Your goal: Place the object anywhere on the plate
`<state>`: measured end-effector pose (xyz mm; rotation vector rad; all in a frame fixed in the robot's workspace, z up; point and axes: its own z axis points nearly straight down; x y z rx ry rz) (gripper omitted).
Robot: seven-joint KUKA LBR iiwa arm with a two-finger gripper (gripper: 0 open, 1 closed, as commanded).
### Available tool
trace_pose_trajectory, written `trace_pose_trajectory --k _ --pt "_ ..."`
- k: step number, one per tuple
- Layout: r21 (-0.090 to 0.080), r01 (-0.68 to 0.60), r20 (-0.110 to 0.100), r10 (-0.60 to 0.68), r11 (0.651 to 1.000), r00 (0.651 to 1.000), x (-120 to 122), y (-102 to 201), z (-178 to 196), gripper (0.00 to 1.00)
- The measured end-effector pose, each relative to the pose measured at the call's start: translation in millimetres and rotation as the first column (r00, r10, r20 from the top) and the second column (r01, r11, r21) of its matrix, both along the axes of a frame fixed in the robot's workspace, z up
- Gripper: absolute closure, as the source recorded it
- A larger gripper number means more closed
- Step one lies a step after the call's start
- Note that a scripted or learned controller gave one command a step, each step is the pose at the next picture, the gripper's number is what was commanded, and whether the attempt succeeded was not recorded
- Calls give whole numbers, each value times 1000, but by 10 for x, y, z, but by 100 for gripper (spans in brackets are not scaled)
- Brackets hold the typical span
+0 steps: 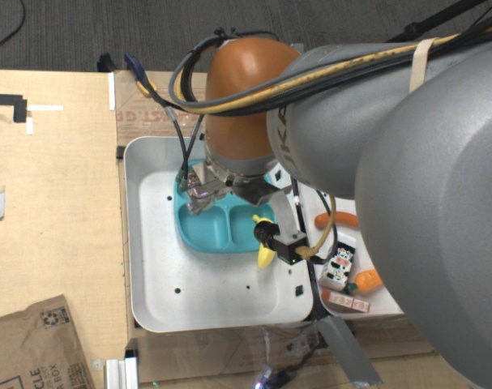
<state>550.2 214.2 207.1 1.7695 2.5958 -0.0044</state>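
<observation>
Teal plastic, the divided plate (216,232) lies in the upper middle of the shallow white bin (148,241) at the centre of the frame. Above the plate's upper part hangs the grey arm's two-finger gripper (198,197), below the orange wrist band (241,79); whether it is open, closed or gripping anything cannot be told from this angle. A small yellow banana-shaped object (266,254) sits at the plate's lower right rim, to the right of and below the gripper and apart from it, partly covered by a black fitting (280,241) on the arm. What shows of the object runs roughly up and down the frame, its lower tip off the plate over the bin floor. Bare bin floor spreads to the left of and below the plate. At the right, the second bin (355,302) holds an orange carrot-like toy (365,281) and a small printed packet (338,267).
</observation>
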Motion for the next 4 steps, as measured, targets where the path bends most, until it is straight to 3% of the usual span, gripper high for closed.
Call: trace_pose_trajectory --k 1,2,3,4 --pt "-1 149 -2 -149 989 989 322 25 -972 100" --pt "9 330 1 -330 944 944 1004 108 -1081 100" --pt "9 331 5 -331 943 943 1013 89 -1091 0" --pt "6 330 7 -330 944 944 1017 76 -999 100"
